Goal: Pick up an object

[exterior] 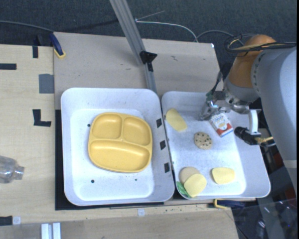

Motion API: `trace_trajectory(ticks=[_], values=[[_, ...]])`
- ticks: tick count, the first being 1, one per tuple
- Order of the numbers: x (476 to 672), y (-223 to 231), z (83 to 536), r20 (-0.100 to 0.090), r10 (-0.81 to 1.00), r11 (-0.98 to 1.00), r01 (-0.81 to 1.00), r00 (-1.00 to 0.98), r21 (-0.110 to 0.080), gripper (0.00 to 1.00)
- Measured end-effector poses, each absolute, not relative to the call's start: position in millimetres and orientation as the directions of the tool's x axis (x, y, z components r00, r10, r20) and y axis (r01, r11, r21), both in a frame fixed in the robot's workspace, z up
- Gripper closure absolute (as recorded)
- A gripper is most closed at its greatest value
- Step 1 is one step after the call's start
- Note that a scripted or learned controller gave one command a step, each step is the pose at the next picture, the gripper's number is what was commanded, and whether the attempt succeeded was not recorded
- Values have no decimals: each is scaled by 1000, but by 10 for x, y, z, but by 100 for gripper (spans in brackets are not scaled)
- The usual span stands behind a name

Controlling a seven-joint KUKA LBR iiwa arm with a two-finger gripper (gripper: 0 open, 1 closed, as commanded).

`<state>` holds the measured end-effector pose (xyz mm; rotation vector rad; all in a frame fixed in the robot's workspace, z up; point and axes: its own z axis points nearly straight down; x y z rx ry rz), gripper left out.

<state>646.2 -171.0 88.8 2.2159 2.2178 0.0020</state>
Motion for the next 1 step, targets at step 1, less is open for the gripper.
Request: trace_trajectory(ticks=[1], values=[[6800, -2100, 1196, 6, 1000, 2, 1000, -2, -13, 100]])
